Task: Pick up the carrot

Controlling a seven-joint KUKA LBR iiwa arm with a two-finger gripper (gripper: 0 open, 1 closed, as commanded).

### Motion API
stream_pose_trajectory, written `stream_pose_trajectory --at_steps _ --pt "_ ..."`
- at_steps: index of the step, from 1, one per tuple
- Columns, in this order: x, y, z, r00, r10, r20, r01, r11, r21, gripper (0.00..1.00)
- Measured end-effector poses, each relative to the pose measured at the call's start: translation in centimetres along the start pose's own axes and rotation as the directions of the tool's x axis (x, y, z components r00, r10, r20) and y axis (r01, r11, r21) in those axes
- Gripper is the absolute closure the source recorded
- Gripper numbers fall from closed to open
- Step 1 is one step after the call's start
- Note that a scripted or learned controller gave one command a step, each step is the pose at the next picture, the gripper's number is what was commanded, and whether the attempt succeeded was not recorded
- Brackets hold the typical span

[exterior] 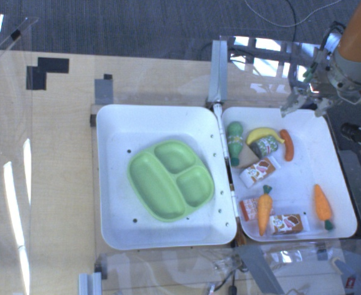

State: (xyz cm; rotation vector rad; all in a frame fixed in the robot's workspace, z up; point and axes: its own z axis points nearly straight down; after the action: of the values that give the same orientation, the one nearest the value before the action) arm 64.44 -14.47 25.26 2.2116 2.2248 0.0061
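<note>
bins: 2, left bin (113, 165) holds 1 green tray (170, 179) | right bin (340, 165): 2 carrots, carrot (264, 209) at front edge centre, second carrot (322, 204) by front right corner; 1 banana (261, 134); 1 sausage (286, 145); 1 bottle (234, 141) | gripper (303, 102) over back right corner, fingers spread, pinching nothing

Glossy white plastic bins (162, 235), matt green plastic tray (168, 180), pale wood-look bench (58, 183).
</note>
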Motion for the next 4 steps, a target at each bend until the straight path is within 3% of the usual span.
stream_pose_trajectory --at_steps 1,2,3,4 --pt "-2.7 -2.7 12.4 0.997 -0.072 0.000 0.072 0.997 0.002 0.00" --pt "-3.7 -11.6 12.2 0.995 -0.101 0.000 0.101 0.995 0.001 0.00" --pt "-5.4 -15.1 16.1 0.963 -0.268 0.001 0.268 0.963 -0.014 0.00" --pt "-6.0 -11.0 16.2 0.851 -0.525 0.005 0.525 0.851 -0.006 0.00"
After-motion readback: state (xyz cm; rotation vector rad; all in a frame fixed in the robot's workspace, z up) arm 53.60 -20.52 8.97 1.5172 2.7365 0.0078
